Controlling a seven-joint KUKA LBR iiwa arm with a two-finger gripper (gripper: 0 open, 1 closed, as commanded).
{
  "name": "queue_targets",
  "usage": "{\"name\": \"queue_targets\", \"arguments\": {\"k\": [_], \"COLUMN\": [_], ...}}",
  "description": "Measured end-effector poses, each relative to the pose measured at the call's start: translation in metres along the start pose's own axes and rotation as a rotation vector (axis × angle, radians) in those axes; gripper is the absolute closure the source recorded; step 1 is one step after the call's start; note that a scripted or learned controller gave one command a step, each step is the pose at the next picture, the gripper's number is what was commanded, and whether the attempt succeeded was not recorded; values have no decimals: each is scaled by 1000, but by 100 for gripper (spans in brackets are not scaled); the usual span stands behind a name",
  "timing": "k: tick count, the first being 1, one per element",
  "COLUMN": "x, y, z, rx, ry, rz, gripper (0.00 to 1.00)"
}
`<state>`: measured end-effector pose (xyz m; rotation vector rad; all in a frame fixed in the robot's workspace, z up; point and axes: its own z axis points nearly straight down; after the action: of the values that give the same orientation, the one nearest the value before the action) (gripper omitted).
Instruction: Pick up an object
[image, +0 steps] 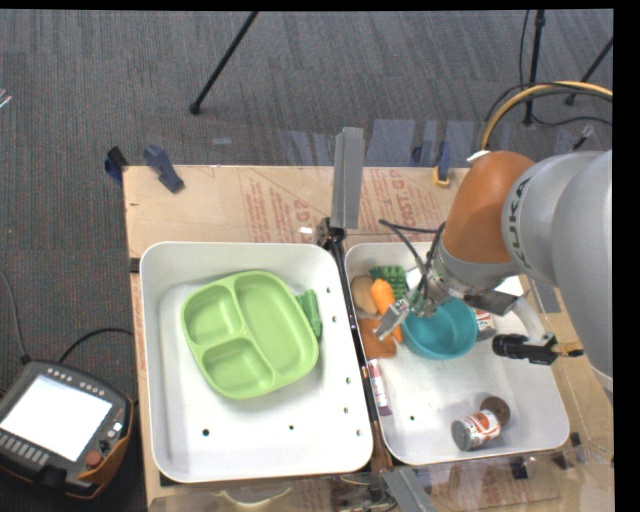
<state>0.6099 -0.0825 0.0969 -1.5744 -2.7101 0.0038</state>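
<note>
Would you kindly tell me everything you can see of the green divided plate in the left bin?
The green divided plate is a light green, plastic-looking tray with rounded corners and three compartments: one large on its right, two smaller on its left. It lies flat and face up on the floor of the left white bin, turned at a slight angle. A darker green piece lies against its right edge. Its compartments hold nothing.

The left white bin (170, 440) sits on the desk (230, 205) just beside the right white bin (545, 420). A blue clamp (163, 167) grips the desk's far left edge. On the grey carpet (60, 120) at lower left lies a teach pendant (58, 425) with a bright screen. A black tripod leg (222, 62) slants across the carpet beyond the desk. A yellow hose (540, 95) arcs at upper right.
</note>
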Motion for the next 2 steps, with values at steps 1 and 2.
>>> {"name": "queue_targets", "arguments": {"k": [1,2], "x": [-5,-3], "y": [-3,-3], "z": [10,-1], "rx": [-3,2], "ry": [-2,1], "rz": [138,133], "gripper": [0,100]}}
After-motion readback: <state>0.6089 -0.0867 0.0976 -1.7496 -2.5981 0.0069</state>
